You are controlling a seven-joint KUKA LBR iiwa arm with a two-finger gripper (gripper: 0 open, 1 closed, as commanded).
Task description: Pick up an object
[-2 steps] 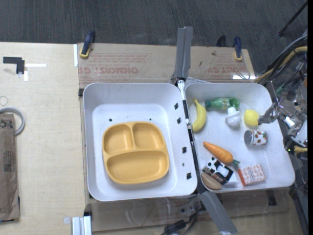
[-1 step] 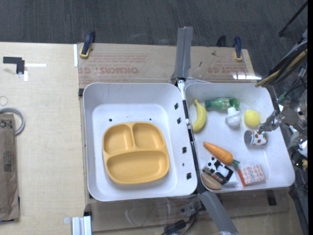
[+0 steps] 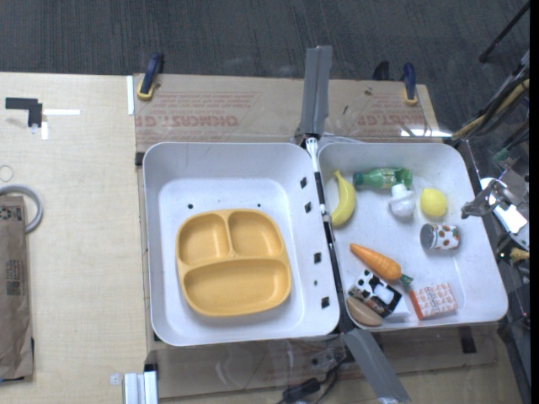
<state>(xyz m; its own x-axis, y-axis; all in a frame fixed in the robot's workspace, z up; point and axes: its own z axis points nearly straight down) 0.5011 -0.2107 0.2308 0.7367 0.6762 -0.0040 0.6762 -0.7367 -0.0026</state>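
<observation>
The gripper (image 3: 482,202) sits at the right rim of the right bin (image 3: 484,251), just outside the wall; it is small and partly lost against the clutter there, so I cannot tell whether it is released or clenched, and nothing shows in it; I judge the pick as not yet begun, the arm waiting at the edge.

Taking the cup (image 3: 440,237) as landmark, since it lies nearest the gripper: it lies on its side just inside that rim; the lemon (image 3: 433,202) is just behind it; the white piece (image 3: 402,204) and the green bottle (image 3: 381,178) lie further left and back; the banana (image 3: 343,199) hugs the bin's left wall; the carrot (image 3: 376,262) lies left and nearer the camera; the red box (image 3: 434,300) is straight in front; the black-and-white toy (image 3: 375,293) rests on a tan dish at the front left.

The left bin (image 3: 160,225) bears a yellow tray (image 3: 233,262).

The next move calls for choosing one thing, likely the cup or lemon, swinging over it and descending with the gripper spread; both may roll.
</observation>
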